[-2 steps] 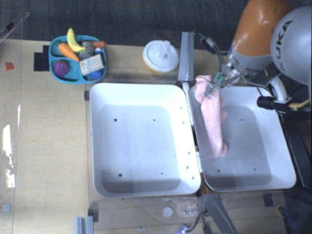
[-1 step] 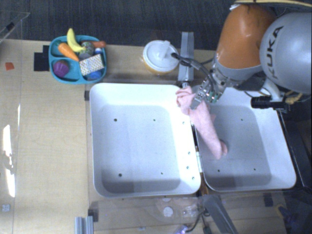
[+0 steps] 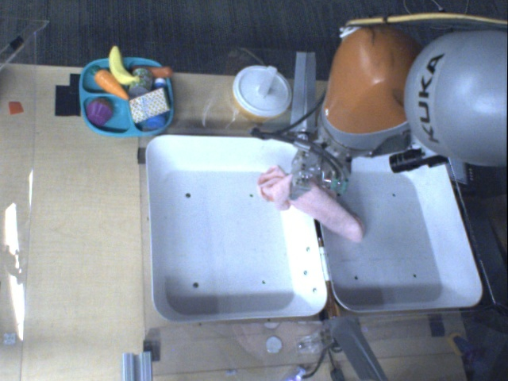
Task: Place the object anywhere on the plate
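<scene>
From my screen I see the gripper (image 3: 305,182) above the inner edge of the left bin (image 3: 198,236), close to the right bin (image 3: 413,244); a pink cloth (image 3: 333,213) hangs between its fingers, so it is clenched on this cloth; the cloth crosses the border between both bins; a blue plate (image 3: 91,125) with toy food stands well apart, at the upper left of the bench.

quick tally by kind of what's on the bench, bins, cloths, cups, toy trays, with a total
white bins: 2, left and right
pink cloth: 1, draped across the rims where the bins meet, under the pincer
lidded cup: 1
blue divided tray of toy food: 1
total: 5
</scene>
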You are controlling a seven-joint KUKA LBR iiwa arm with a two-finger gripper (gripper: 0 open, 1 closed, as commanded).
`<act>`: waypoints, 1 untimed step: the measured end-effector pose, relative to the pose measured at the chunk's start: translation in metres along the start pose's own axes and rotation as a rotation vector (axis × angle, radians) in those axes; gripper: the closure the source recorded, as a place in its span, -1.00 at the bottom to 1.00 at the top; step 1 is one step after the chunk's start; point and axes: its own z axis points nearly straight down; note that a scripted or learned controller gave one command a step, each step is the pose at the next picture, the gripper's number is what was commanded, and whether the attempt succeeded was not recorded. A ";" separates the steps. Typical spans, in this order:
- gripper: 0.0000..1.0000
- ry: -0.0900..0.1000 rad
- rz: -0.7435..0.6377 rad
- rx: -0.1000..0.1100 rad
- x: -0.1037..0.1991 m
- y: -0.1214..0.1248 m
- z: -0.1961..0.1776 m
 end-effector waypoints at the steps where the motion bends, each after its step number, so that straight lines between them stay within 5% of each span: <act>1: 1.00 0.001 -0.196 0.000 0.033 0.037 0.003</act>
